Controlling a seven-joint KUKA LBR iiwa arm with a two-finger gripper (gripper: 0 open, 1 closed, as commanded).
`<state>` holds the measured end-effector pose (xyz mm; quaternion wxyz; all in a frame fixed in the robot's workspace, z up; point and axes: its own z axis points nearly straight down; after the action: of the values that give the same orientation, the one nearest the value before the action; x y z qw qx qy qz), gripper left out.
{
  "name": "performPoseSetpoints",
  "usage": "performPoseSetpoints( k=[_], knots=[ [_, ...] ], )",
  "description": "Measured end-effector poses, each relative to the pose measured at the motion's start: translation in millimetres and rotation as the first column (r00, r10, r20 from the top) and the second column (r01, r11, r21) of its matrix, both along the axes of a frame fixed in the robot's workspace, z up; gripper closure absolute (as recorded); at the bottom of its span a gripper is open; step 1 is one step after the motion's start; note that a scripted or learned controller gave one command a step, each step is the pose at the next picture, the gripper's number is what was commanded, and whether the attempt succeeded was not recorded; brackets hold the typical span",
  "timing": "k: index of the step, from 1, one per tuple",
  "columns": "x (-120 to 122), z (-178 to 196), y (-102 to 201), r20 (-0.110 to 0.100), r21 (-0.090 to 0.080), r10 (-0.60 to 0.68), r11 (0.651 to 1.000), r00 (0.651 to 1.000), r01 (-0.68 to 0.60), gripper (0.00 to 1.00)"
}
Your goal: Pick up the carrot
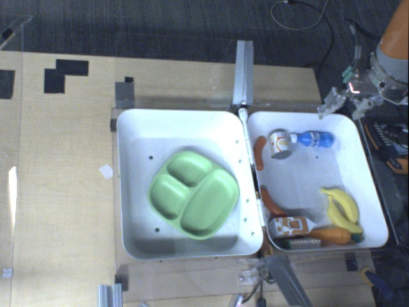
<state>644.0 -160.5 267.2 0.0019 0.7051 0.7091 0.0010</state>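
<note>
Camera view, read from left to right. Left bin [128, 171]: one green divided plate [193, 194] with three compartments lies near its centre. Right bin [369, 171]: two reddish sausages, one [259, 153] along the dividing wall at the upper left and one [271, 202] lower down; one tin can [279, 143] lying on its side, touching or just beside one blue bottle [314, 139]; one small carton [291, 226] near the front wall, with what appears to be a dark flat item [300, 243] just below it; one carrot [329, 236], orange with a green end pointing right, lying along the front wall just right of the carton; one banana [342, 206], yellow, immediately above the carrot and apparently touching it. Gripper [348, 101]: positioned above the upper right corner of the right bin, well apart from the carrot; the two fingers look spread, with nothing between them. Progress, as judged from this arrangement: the pick is not yet begun. What is left is the whole approach across the bin, descent at the front wall, closure on the carrot and the lift. The nearby banana and carton leave little room for the fingers.
</note>
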Motion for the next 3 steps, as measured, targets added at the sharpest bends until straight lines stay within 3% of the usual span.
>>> performPoseSetpoints(
  k=[1, 2, 3],
  knots=[
    [11, -148, 57, 0.000, 0.000, 0.251, 0.968, 0.968, -0.251, 0.00],
    [-83, -178, 44, 0.007, 0.000, 0.070, 0.998, 0.997, -0.070, 0.00],
    [-79, -165, 45, 0.015, 0.001, 0.073, 0.997, 0.997, -0.073, 1.00]
  ],
)
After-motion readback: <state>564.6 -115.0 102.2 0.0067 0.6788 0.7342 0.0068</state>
